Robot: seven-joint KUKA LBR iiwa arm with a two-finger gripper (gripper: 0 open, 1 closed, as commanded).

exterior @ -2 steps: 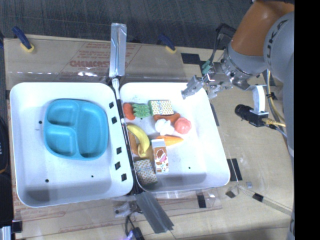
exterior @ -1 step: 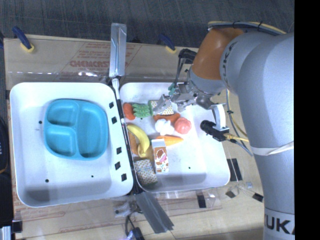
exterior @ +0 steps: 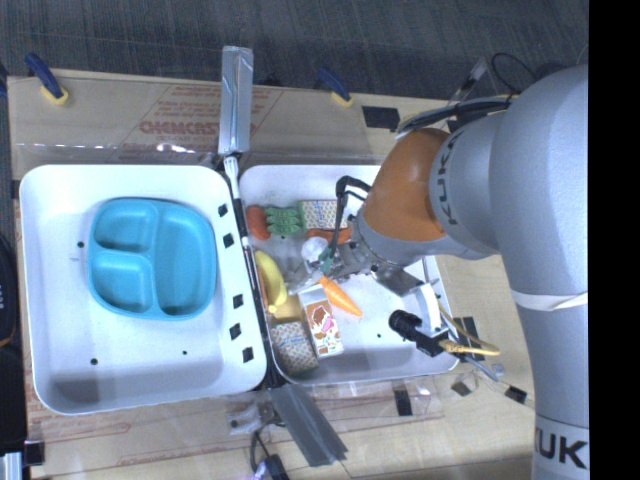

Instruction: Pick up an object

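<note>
The grey arm [exterior: 500, 188] reached in over the right bin [exterior: 400, 363], its orange band bent down above the bin's middle. The claw [exterior: 328, 256] sat low among the clutter, a little toward the bin's left wall. The wrist hid most of it from where I stood, so I could not tell whether it was released or clenched, nor whether anything was caught in it. It may have been down against a small pale thing, but that part was blurred.

Just below the claw lay a carrot [exterior: 340, 296], tilted, overlapping the top of a small carton [exterior: 322, 328] that lay flat toward the near edge. A banana [exterior: 270, 278] lay along the left wall, just beside the carton. In the far left corner sat a green toy [exterior: 286, 220], with a red piece [exterior: 257, 222] on one side and a patterned pad [exterior: 320, 212] on the other. A second patterned pad [exterior: 291, 346] lay in the near left corner.

The left bin [exterior: 40, 268] carried a blue divided plate [exterior: 153, 258] near its middle.
</note>
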